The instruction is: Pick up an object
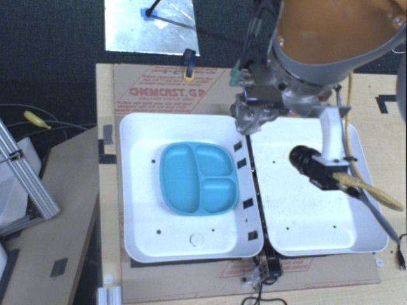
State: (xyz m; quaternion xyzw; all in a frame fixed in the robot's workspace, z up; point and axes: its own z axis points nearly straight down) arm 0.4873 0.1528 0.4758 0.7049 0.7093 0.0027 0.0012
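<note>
The pick looks hardly begun. The blue divided plate [197, 178] lies flat in the middle of the left bin [137, 189], apart from all four walls, and nothing touches it. The gripper [253, 118] sits at the far end of the strip where the two bins meet, above the rim and well apart from the plate. Nothing can be seen held in it, and from this angle the bulk of the arm [331, 24] hides the tip, so it cannot be told whether the tool is spread or pressed together. By this reading the whole task is left: travel over the left bin, descend, grip and lift.

By count there are two white bins, the left one and the right bin [305, 234], one arm with one gripper, and one loose object, the plate. It has three compartments, a large one on the left and two smaller ones on the right
</note>
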